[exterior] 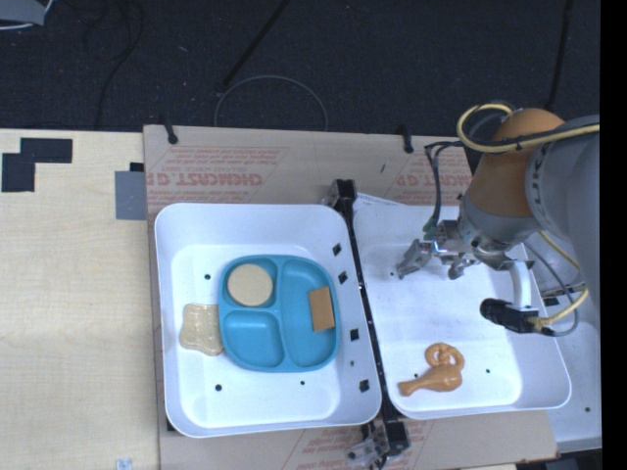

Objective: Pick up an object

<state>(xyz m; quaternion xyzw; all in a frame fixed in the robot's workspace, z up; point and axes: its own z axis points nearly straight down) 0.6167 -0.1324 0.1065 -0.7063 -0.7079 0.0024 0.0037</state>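
Orange pretzel-shaped toy (440, 368) lies near the front of the right bin (549, 385). Farther back in that bin hangs the claw (428, 259), fingers spread, gripping nothing. Left bin (176, 262) holds a blue sectioned tray (263, 346).

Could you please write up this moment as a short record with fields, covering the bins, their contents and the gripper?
left bin: holds a blue divided tray
tray contents: round tan piece, brown rectangular piece
beside tray: pale flat piece, at its left edge
right bin: orange curved toy near the front
gripper: open, over the right bin's rear part, nothing between its fingers
toy and gripper: apart
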